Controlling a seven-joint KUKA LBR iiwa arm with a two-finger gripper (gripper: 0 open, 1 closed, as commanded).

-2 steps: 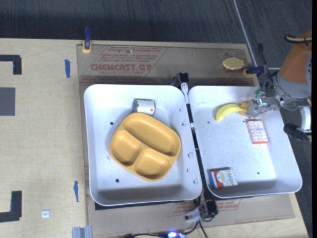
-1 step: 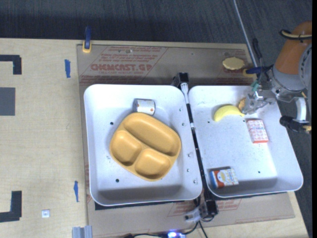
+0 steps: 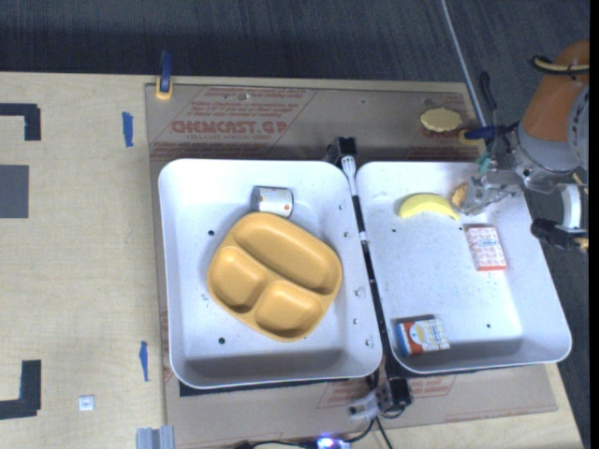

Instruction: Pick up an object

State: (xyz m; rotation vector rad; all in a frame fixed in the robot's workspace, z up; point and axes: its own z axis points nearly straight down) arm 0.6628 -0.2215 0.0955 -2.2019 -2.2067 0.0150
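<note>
Claw (image 3: 479, 191): at right bin's (image 3: 524, 344) far rim; finger state cannot be told.
Banana (image 3: 428, 207): just left of claw.
Card (image 3: 485, 248): just below claw.

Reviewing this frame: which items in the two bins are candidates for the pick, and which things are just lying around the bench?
Pick candidates:
yellow divided tray
small silver object
banana
red-and-white card
small blue box
gripper, near the banana

Lying about:
round tan piece
blue clamp
cardboard sheet

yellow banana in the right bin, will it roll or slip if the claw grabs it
The banana is curved and lies flat, so it probably pivots rather than rolls. Its smooth, rounded skin may slip from a narrow pinch. It looks small and likely light, so a nudge could slide it across the right bin.
</note>
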